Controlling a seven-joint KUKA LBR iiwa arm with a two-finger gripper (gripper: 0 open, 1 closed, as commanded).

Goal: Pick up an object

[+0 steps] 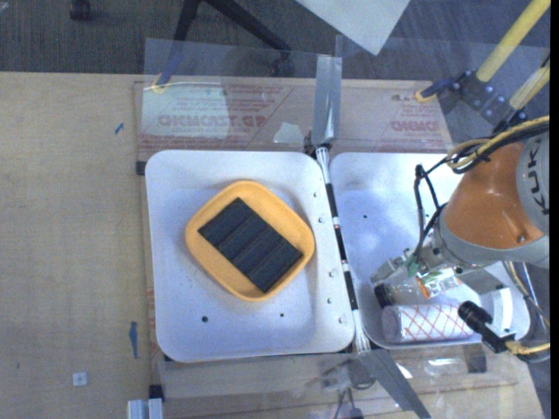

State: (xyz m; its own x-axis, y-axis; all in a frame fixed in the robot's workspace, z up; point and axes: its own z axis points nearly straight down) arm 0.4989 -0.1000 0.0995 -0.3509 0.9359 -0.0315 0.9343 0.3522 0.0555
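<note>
A white roll with a red grid pattern [430, 323] lies on its side near the front edge of the right bin [367, 199]. My gripper [395, 285] hangs low in that bin, just above and to the left of the roll, under the grey and orange wrist [489, 212]. A square orange-yellow dish with a black ridged pad inside [251, 238] sits turned at an angle in the middle of the left bin [170, 190], well away from the gripper.
A divider rim [336, 234] runs between the two bins. A curved white piece [504, 308] lies at the right bin's front right, partly behind the wrist. Clear plastic walls stand behind the bins, and a wooden bench surrounds them.
</note>
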